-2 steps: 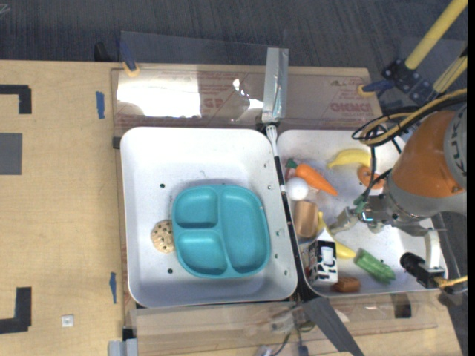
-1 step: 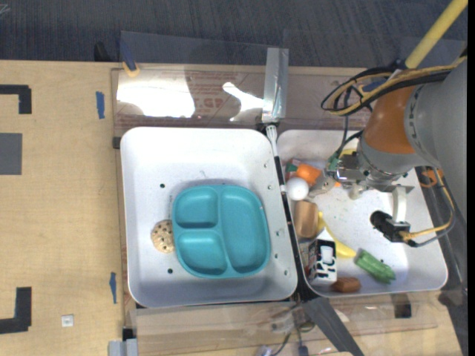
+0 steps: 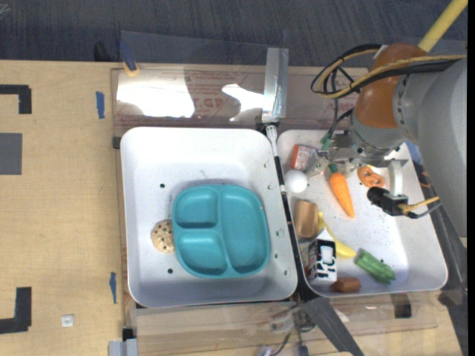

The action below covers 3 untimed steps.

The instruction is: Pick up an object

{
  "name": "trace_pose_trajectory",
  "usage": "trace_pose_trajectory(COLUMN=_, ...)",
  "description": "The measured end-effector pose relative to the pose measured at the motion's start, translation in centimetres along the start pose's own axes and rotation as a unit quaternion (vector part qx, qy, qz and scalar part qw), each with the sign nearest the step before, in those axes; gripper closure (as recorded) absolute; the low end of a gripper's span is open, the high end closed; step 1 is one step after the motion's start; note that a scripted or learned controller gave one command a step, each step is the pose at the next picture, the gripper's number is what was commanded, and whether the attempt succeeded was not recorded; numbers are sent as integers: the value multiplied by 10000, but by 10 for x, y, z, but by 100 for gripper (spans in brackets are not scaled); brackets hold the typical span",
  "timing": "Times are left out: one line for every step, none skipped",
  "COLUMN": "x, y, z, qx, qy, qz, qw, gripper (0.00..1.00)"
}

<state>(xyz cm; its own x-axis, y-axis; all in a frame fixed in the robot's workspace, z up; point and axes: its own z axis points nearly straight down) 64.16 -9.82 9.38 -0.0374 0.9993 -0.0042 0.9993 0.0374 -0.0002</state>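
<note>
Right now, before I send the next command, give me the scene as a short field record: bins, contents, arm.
left bin: teal divided tray, cookie against the tray's left edge
right bin: carrot, white egg, bread roll, green vegetable, brown sausage, small black and white box, red and white can
gripper: over the upper part of the right bin, just above the carrot's top
holding: nothing seen between the fingers
</note>
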Motion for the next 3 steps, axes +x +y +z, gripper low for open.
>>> trace_pose_trajectory(x=-13, y=22, z=9, qx=118, qy=43, qz=569, qw=9983, gripper=0)
trace_pose_trajectory(x=14, y=-12, z=-94, qx=-37, qy=19, qz=857, qw=9963, gripper=0)
trace_pose_trajectory(x=25, y=-27, z=-88, qx=41, qy=18, qz=1993, qw=9799, gripper=0)
